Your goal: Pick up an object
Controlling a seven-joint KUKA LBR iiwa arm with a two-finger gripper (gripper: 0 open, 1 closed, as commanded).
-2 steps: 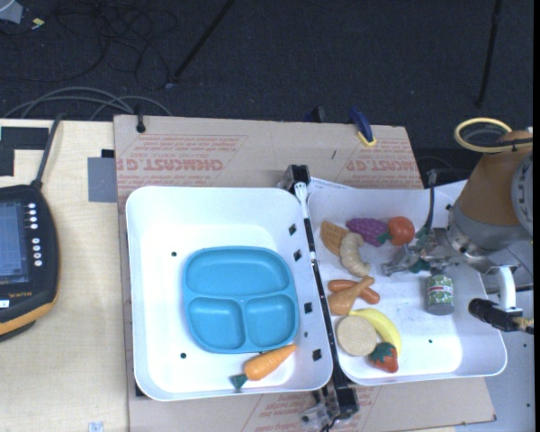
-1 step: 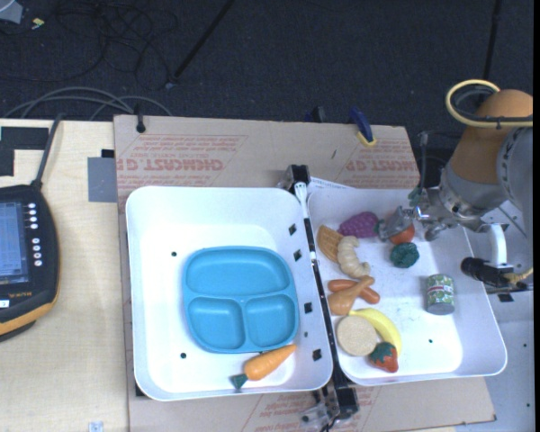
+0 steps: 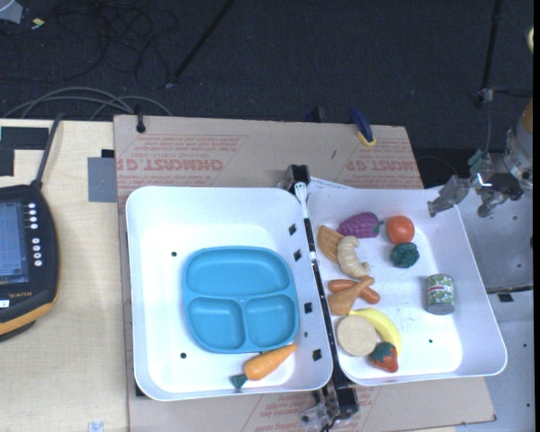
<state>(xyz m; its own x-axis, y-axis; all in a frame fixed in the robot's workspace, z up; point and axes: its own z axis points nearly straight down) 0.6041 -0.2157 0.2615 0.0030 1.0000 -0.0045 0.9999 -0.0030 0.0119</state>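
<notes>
Grey gripper (image 3: 456, 193) hovers with fingers apart and nothing between them; the green can (image 3: 439, 293), isolated below them, looks the easiest pick.

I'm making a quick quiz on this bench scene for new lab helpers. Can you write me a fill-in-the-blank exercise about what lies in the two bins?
1. The blue divided tray lies in the ____ bin as the camera sees it.
2. The toy carrot lies beside the tray's ____ edge, the edge nearest the camera.
3. The green can shares the right bin with a yellow ____.
4. The gripper hangs near the right bin's ____ right corner.

Missing words: left; front; banana; far
</notes>
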